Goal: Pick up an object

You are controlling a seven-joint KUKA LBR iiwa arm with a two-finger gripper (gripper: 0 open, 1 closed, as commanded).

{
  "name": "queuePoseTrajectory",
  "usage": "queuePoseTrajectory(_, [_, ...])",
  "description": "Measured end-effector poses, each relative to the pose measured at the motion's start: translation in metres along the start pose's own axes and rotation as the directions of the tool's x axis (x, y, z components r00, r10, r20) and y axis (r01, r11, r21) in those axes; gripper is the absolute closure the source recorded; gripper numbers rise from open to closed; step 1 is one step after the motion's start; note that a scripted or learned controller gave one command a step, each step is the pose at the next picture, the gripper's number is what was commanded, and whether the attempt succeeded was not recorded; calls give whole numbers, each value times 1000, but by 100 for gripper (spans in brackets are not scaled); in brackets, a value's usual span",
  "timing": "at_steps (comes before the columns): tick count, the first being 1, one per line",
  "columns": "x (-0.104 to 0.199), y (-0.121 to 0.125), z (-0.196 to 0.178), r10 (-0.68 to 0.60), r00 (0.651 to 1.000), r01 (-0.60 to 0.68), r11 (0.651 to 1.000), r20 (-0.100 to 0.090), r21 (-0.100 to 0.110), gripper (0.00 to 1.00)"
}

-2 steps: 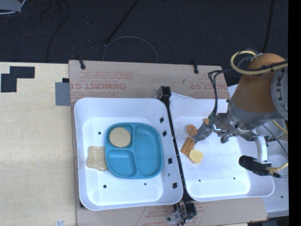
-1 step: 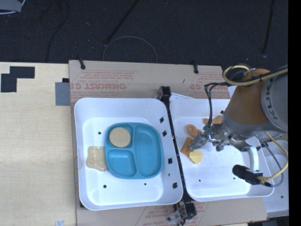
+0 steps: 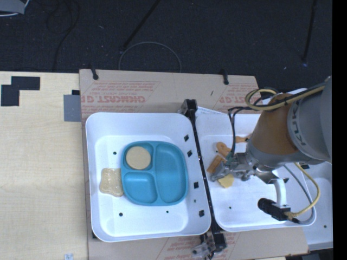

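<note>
Where the pale wooden desk (image 3: 38, 161) stretches along the left, a sheet of printed cardboard (image 3: 162, 91) lies under two shallow white bins set side by side. The left bin (image 3: 103, 129) holds a blue divided plate (image 3: 157, 173) with three compartments; a round tan cookie-like piece (image 3: 137, 157) sits in its upper-left compartment. Just beside the plate's left edge, touching it, lies a pale yellowish flat piece (image 3: 111, 182) on the bin floor. A black divider with clips (image 3: 198, 161) runs between the two bins. In the right bin (image 3: 238, 218), close to its left wall, lie a few small things — an orange-brown stick-like piece (image 3: 223, 147), another brownish piece (image 3: 214, 164) slanting below it, and a pale yellow wedge (image 3: 226, 181). The jaws (image 3: 230, 167) are down among this cluster, right at the brownish pieces and just above the wedge, but I cannot tell whether they stand wide, narrow, or around anything — the tips are too small and cluttered to read. Behind them rises the arm (image 3: 287, 131), orange band and grey body, with cables looping around it.
</note>
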State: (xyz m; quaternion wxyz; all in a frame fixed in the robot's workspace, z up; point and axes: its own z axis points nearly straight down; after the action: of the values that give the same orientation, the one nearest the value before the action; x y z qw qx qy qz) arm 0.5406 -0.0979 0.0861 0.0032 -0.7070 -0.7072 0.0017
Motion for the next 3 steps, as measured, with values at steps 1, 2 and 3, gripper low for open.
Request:
queuePoseTrajectory(1, [-2,0,-12,7,1000,-7,1000,0,0,100])
queuePoseTrajectory(2, [6,4,-60,0,1000,0,1000,2,-7,100])
queuePoseTrajectory(3, [5,4,-113,0,1000,0,1000,2,-7,100])
